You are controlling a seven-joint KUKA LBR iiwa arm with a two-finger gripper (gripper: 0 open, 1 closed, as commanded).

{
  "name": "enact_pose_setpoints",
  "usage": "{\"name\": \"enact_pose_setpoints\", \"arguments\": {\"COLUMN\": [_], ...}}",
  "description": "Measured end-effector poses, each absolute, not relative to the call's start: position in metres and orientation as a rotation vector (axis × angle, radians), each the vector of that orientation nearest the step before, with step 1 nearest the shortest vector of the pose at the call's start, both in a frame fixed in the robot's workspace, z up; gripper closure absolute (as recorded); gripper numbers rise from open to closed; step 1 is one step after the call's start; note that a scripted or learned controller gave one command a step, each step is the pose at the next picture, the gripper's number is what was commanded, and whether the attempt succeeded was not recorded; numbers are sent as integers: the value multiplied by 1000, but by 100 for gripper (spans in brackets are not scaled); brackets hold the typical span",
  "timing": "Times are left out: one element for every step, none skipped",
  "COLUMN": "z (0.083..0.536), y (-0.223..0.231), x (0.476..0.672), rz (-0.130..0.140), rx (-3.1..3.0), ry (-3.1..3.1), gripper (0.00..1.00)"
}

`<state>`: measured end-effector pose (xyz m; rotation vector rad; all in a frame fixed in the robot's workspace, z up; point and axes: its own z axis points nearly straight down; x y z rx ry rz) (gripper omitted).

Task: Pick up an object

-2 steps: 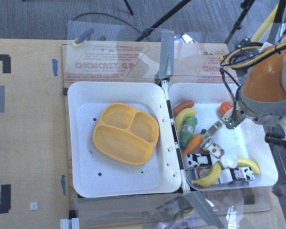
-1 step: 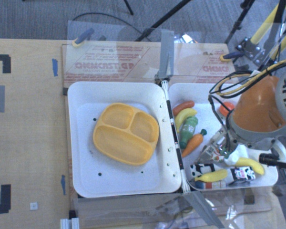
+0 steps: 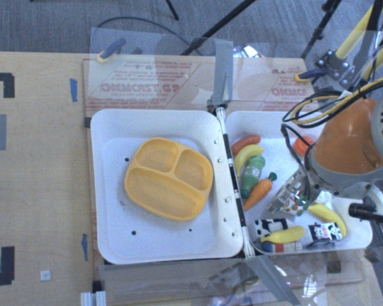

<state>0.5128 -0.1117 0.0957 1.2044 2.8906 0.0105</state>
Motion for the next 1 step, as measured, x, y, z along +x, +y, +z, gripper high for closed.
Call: {"name": "enact_pose_setpoints", "arguments": {"z": [201], "y": [-29], "x": [519], "rz": [-2], "rx": [1507], "ry": [2760], "gripper": [100]}}
